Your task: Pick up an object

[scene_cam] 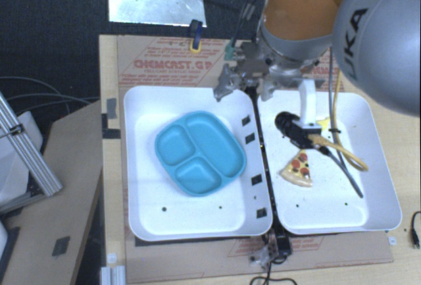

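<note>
Blue plate [199, 153] crowds the middle of the left bin [141, 211]; the right bin [371, 208] lies open at 6 o'clock from the pizza slice [298, 170]

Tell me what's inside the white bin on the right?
A toy pizza slice lies in the right bin. The robot arm hangs over the bin's far edge, so anything under it is covered.

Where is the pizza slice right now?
In the camera view, the pizza slice lies in the right bin, near its left wall, across from the blue plate in the left bin.
</note>
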`<state>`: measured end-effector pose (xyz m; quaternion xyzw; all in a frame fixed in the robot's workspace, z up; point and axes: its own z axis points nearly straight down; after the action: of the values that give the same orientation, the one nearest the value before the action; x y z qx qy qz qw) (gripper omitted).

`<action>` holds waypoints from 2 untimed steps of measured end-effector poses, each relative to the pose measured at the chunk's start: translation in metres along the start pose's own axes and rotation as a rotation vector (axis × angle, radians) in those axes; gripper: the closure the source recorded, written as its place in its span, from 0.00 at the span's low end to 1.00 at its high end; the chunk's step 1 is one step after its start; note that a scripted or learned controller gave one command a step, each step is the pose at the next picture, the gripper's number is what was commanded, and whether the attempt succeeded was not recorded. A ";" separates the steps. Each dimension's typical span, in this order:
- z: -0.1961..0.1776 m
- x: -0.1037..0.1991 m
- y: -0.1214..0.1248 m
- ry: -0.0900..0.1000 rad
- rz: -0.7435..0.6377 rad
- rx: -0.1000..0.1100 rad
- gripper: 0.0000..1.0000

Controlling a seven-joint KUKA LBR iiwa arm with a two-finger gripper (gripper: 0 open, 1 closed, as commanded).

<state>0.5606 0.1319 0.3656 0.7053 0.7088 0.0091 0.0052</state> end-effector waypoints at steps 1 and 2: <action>-0.052 0.041 -0.025 -0.001 -0.004 0.013 0.00; -0.045 0.108 -0.070 -0.002 -0.007 0.021 0.00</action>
<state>0.4895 0.2394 0.4096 0.7028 0.7114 0.0011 -0.0013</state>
